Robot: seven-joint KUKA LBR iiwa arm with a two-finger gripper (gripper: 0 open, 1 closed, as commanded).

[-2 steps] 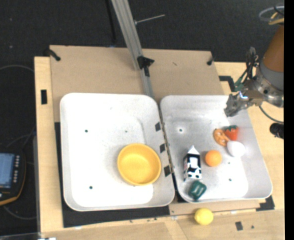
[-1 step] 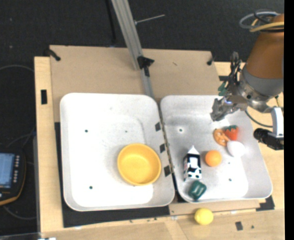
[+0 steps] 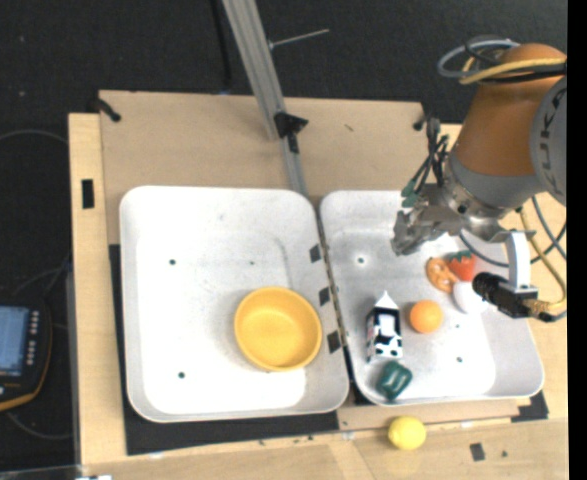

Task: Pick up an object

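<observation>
Camera view: gripper above the right bin

Nearest us, a yellow ball [image 3: 406,433] lies on the bench at six o'clock. In the right bin [image 3: 513,368] we see a green object [image 3: 394,379], cow-patterned carton [image 3: 384,332] and orange ball [image 3: 426,316]. In the left bin [image 3: 173,238], a yellow bowl [image 3: 277,328]. Our gripper [image 3: 411,232] hovers at two o'clock; we cannot tell its state.
</observation>
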